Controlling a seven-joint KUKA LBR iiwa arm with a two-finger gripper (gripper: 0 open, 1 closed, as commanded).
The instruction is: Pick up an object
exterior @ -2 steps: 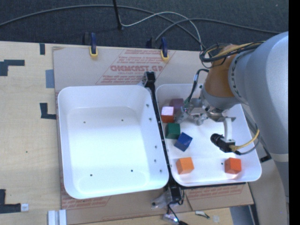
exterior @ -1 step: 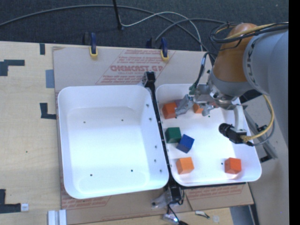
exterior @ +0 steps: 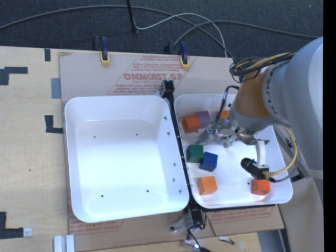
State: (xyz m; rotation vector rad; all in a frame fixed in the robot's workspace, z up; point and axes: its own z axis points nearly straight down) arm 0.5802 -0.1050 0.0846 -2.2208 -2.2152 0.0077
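Note:
Several small cubes lie in the right bin. An orange cube and a purple cube sit at the far left corner, and a green cube touches a blue cube near the left wall. Another orange cube rests near the front, and a red-orange cube lies at the front right. My gripper hangs low over the middle of this bin, just right of the purple cube and above the green one. The arm's wrist hides part of a further orange piece.
The left bin stands beside the right one, with a black divider between them. A black cable connector dangles from the wrist over the right bin's floor. Cardboard with two clamps lies behind the bins.

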